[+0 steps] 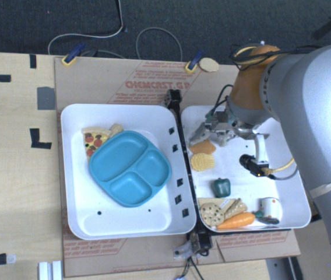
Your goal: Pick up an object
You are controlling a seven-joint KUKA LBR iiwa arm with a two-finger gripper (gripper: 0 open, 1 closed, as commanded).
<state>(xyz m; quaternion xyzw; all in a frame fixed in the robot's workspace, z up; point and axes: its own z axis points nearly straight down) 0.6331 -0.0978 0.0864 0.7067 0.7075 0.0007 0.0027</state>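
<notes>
Just below pincer (207, 134): tan wafer (202, 147).

Bulky grey arm (308, 115) with an orange band (248, 89), thin yellow cable, and a metallic gripper (209, 132), apparently silver-grey.

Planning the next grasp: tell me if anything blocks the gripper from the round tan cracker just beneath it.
Nothing visible does. The gripper sits directly above the round tan cracker in the right white bin; the ridged yellow chip lies beyond it.
</notes>
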